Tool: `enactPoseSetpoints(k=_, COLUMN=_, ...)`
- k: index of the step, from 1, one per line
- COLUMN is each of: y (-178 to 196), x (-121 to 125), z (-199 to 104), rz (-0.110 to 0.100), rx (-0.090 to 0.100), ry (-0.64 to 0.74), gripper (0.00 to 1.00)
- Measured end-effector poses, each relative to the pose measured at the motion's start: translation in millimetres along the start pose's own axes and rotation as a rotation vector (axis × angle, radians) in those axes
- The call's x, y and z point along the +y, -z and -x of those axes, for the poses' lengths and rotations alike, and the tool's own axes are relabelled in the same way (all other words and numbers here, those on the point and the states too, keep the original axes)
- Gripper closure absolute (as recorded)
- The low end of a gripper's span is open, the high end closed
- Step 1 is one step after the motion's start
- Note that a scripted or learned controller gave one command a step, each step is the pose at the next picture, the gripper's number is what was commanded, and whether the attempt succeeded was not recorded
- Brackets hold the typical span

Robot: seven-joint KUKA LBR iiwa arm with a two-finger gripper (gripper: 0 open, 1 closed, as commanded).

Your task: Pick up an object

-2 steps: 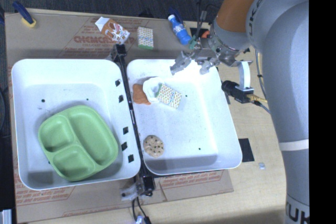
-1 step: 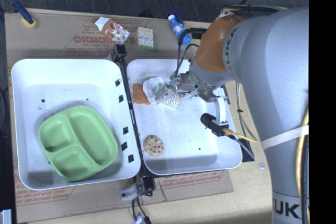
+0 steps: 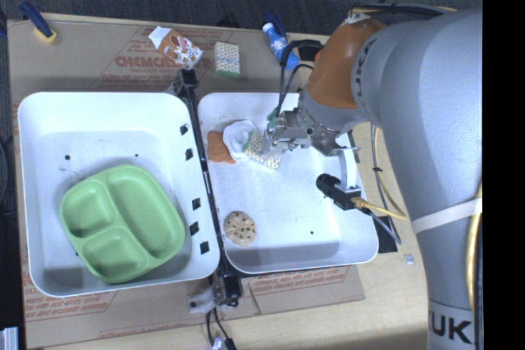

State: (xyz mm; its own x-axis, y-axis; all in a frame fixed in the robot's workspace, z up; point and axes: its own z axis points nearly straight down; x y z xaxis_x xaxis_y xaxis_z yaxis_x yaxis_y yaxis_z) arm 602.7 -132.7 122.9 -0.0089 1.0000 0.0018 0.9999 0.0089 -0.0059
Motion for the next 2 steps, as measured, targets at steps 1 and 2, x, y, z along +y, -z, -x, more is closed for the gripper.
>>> enactPoseSetpoints(k=1, y=96.0, x=54.1, z=-14.0, rz=0.007, rx=-0.002, ry=-0.003, gripper=1.00)
enactPoseSetpoints(k=2, y=95.1, x=53.6, z=-14.0, rz=0.005, rx=-0.002, ry=-0.002, gripper=0.00)
